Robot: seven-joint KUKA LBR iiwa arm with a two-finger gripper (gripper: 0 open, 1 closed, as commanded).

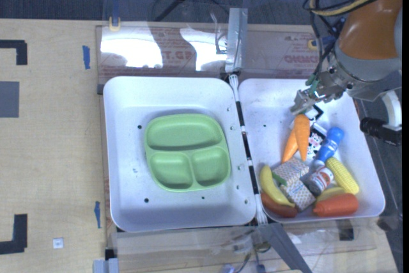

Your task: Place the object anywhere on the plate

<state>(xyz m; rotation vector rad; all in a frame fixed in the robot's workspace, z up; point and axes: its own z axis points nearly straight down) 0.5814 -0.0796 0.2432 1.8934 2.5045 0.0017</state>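
Note:
A green divided plate (186,150) lies in the middle of the left bin (118,112), with nothing on it. In the right bin (268,102) an orange carrot (298,137) lies on end, its top pointing to the back. My gripper (307,101) hangs at the back of the right bin, just above the carrot's top end. Nothing is seen held in it. The arm's orange band (370,16) is above it at the upper right.
Toys crowd the front of the right bin: a yellow banana (269,183), a blue bottle (329,143), a corn cob (343,176), a red piece (335,204), a patterned box (291,174) and a small can (317,181). A raised divider (239,131) separates the bins.

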